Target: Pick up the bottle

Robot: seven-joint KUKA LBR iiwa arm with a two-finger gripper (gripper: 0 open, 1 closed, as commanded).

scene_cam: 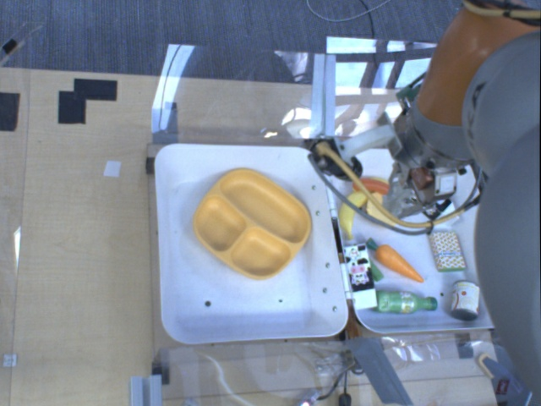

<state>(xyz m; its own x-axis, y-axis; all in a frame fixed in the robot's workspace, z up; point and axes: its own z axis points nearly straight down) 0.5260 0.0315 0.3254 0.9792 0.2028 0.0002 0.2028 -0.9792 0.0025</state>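
Right now my claw (412,194) hangs over the far part of the right bin (423,321), and whether it is parted or closed I cannot tell from this angle, since cables and the wrist crowd around it. My arm (473,74) comes in from the right, the orange band sitting above the wrist. The green bottle (406,302) lies on its side near the front of the right bin, well apart from my claw. Just left of the bottle stands a small carton (359,267) with a cow-like black-and-white print, pressed against the bin's left wall. An orange carrot (397,262) lies between my claw and the bottle, slanted. To the right of the carrot is a small patterned packet (445,249), and near the bin's right front corner sits a little can (464,299) (its label is too small to read). The left bin (182,311) bears a yellow divided plate (251,222), roughly in its middle.
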